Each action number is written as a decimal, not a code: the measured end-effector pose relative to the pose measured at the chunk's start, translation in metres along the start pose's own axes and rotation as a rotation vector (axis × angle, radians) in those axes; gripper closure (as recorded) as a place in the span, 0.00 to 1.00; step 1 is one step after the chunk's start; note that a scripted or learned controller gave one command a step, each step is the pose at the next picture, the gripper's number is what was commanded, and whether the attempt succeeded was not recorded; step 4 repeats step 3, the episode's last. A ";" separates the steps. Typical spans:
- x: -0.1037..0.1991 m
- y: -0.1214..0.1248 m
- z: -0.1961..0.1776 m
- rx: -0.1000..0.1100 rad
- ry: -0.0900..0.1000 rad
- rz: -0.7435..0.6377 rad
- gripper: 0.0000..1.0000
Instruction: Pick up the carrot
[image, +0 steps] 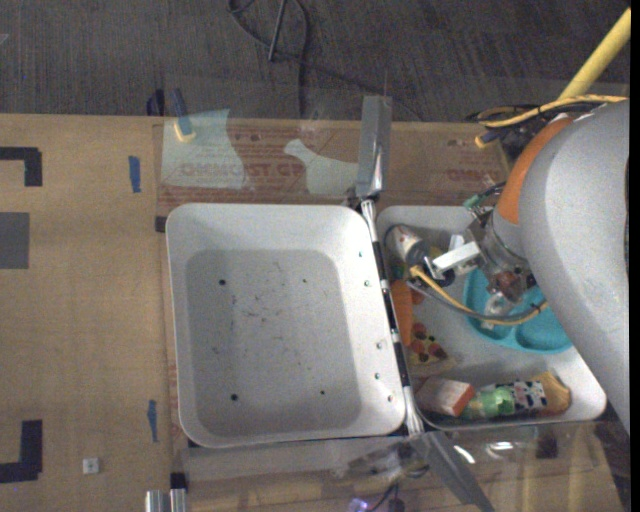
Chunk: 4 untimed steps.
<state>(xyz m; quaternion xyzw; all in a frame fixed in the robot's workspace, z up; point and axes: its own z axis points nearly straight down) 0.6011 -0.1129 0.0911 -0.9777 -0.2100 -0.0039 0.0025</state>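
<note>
The carrot (403, 308) is a slim orange piece lying lengthwise against the left wall of the right bin (455, 222). The gripper (498, 284) hangs low over the middle of that bin, above a teal plate (530, 330). It is to the right of the carrot and apart from it. The grey arm with its orange band covers the bin's right side and hides part of the plate.
A small spotted red and yellow item (430, 348) lies just below the carrot. Along the right bin's front wall sit an orange-red piece (455, 398), a green item (490, 401) and a tan item (553, 392). The left bin (200, 235) adjoins it.
</note>
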 end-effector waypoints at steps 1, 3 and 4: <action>-0.066 -0.032 -0.064 0.001 -0.012 0.054 0.00; -0.083 -0.049 -0.005 -0.017 0.017 0.143 0.00; -0.083 -0.049 -0.005 -0.017 0.017 0.143 0.00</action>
